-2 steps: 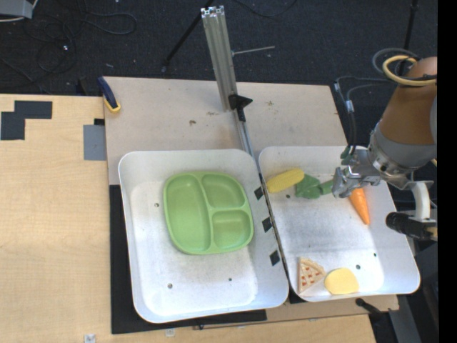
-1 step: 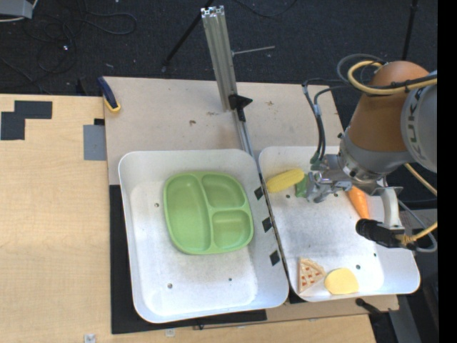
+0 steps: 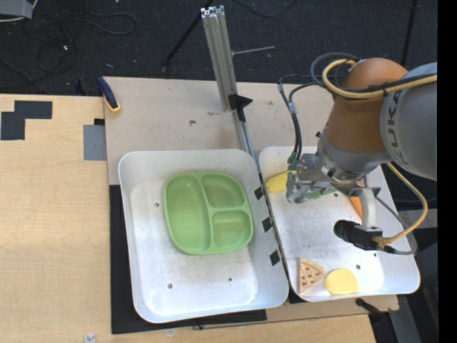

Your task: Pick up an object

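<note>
Yellow toy lies at the right bin's upper-left corner, just left of the claw, nearly touching. Claw sits low over the bin floor; cannot tell how it stands. Any grasp calls for a leftward shift.

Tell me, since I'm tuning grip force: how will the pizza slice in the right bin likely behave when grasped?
The pizza slice lies flat, so fingers would probably struggle to get under it and may just push it. It looks like a small toy, so likely light and stiff rather than floppy. It touches the yellow piece, which would probably shift too.
</note>
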You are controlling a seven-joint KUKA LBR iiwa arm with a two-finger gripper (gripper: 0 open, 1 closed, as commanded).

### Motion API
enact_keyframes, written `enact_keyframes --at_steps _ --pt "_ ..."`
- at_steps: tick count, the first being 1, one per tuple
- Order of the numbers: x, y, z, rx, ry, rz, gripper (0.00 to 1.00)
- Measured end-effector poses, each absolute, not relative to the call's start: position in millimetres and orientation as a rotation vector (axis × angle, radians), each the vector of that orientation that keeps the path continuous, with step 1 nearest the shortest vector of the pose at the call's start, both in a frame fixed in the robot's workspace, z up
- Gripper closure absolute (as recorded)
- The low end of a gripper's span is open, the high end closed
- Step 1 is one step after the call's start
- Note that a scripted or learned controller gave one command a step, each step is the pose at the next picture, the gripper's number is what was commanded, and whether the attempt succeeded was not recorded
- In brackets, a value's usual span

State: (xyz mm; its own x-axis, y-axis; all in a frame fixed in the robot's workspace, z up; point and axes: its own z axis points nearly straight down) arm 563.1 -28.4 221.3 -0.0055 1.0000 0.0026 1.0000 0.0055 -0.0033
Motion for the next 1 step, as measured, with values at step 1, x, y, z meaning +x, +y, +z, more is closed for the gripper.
enact_keyframes --at_steps 1 --pt "558.2 25.5 232.5 -2.214 -2.226 0.0 1.0"
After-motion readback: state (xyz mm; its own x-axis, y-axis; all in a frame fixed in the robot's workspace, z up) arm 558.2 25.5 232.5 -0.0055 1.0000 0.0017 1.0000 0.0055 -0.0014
